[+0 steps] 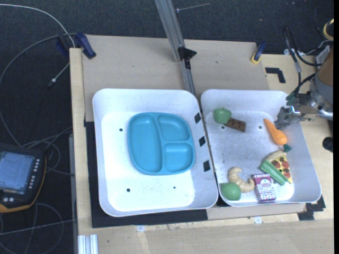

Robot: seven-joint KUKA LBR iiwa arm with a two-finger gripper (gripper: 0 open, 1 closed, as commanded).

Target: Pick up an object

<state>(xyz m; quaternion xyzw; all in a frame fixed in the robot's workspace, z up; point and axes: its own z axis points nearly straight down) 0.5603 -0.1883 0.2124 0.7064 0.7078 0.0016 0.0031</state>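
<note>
gripper (pixel 284 115) hangs over right bin's (pixel 249 97) right rim, can't tell jaw state tbh | carrot (pixel 276 132) just beside it in the bin | pizza (pixel 279 167), pink box (pixel 264 188), chocolate (pixel 235 124) also there | blue tray (pixel 160 142) in left bin (pixel 111 142)

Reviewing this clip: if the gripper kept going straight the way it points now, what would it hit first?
Most likely the orange carrot. The gripper sits at the right bin's right rim, pointing leftward and down, with the carrot's tip just ahead. Height is unclear from above, so it could pass over it.
</note>
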